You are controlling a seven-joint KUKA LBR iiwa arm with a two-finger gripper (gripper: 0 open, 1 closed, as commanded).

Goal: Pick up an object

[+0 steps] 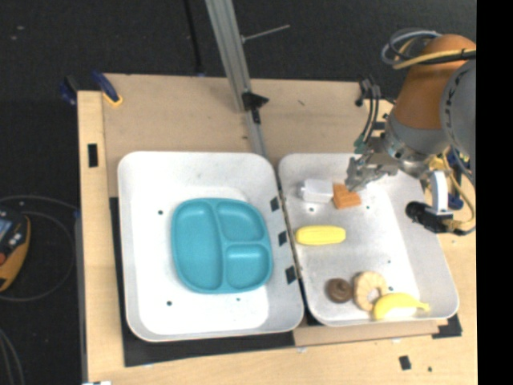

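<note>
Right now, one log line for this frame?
gripper: over right bin, above orange block | grasp: cannot tell | corn, banana: in right bin | teal plate: left bin

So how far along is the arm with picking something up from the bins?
Nothing looks picked up yet. The pincer is low over the right bin, just by the orange wedge, so an approach seems in hand. The yellow corn, banana and orange wedge lie on the bin floor; gripping and lifting remain.

arm – reaching in from right | end effector (fingertips low) – angled down-left
</note>
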